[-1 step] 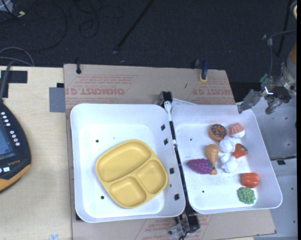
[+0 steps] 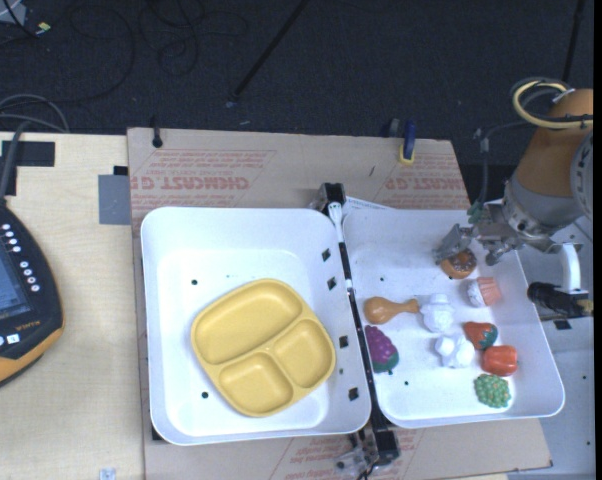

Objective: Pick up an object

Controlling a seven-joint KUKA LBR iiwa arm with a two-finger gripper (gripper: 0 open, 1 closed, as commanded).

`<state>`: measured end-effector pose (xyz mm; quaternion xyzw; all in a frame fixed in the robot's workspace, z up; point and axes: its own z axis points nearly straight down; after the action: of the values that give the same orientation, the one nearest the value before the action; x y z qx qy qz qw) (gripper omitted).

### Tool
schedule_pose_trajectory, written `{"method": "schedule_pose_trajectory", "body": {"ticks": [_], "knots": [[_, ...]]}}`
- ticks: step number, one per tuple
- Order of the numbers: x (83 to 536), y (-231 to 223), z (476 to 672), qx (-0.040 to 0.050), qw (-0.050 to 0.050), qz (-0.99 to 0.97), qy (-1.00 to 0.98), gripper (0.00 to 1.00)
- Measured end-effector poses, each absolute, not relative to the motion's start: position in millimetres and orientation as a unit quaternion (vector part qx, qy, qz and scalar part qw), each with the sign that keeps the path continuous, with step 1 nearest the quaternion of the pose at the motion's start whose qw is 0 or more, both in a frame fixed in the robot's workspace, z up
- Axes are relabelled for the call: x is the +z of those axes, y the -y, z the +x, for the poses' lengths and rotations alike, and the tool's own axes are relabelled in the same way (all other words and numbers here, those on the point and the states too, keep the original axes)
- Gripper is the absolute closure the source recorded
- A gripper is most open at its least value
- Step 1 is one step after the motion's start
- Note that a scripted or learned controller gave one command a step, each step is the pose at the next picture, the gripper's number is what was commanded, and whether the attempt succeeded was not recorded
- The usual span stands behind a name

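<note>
Nearest the camera: green broccoli-like toy (image 2: 492, 391) in the lower right corner of the right bin (image 2: 401, 408), with a red tomato-like piece (image 2: 499, 359) just above it.

Right bin, other contents: drumstick toy (image 2: 391, 310) lying with its long axis roughly left to right, purple grape-like toy (image 2: 381, 348) below it near the bin's left wall, two white lumps (image 2: 438, 315) and (image 2: 449, 349), a red-and-green piece (image 2: 480, 334), a pale pink-and-white piece (image 2: 483, 290).

Left bin: yellow divided tray (image 2: 264, 346), lying slantwise in the lower middle of the left bin (image 2: 171, 238); well apart from the arm.

Gripper place: gripper (image 2: 468, 246) in the upper right of the frame, over the upper right part of the right bin, at the end of the grey and orange arm (image 2: 551, 163).

Jaws: spread moderately, straddling a small round brown-and-orange toy (image 2: 458, 263); whether they press on it, I cannot tell.

Task's thing: that round toy, directly beneath and between the jaws, at the bin's upper right, apart from the cluster below.

Key relation: target sits at the jaws themselves, so the coming move looks like a closing and a lift rather than a sideways reach; the pink-and-white piece lies just to the lower right and could be nudged.

Counter: cardboard sheet (image 2: 281, 168) under both bins; a handheld pendant (image 2: 11, 288) at the frame's left edge.
</note>
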<state>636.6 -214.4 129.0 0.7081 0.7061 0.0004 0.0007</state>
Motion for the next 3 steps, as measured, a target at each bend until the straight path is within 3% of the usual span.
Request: {"method": "schedule_pose_trajectory", "body": {"ticks": [1,2,3], "knots": [[388,215,637.4,0.0028,0.007,0.707,-0.708,0.0],[544,183,610.5,0.003,0.006,0.706,-0.708,0.0],[541,182,613.1,-0.0034,-0.004,0.704,-0.71,1.0]]}}
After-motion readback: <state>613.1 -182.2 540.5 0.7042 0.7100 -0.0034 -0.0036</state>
